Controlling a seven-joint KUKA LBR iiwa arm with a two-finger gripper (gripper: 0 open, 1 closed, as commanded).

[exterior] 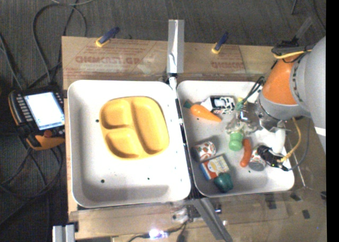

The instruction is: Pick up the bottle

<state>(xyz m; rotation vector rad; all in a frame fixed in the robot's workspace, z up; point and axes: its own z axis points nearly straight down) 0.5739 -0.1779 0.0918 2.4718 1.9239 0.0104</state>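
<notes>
A: Bins (79,182)?
B: Looking like smooth white plastic, semi-gloss. Yellow divided tray (135,126): plastic, shining softly.
A: Bench top (132,61)?
B: Showing matt brown cardboard. Can (205,150): metal gleaming under a paper label.

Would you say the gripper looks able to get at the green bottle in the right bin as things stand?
Probably yes: the gripper hangs just above the green bottle, with nothing between them, though the orange sausage lies close beside it.

You're looking at a robotics lab: a plywood table (143,58) with clamps (107,36) at its back edge, two white bins (85,182), a teach pendant (39,111) on grey carpet (32,193), loose cables (53,2), and the arm (296,84).
</notes>
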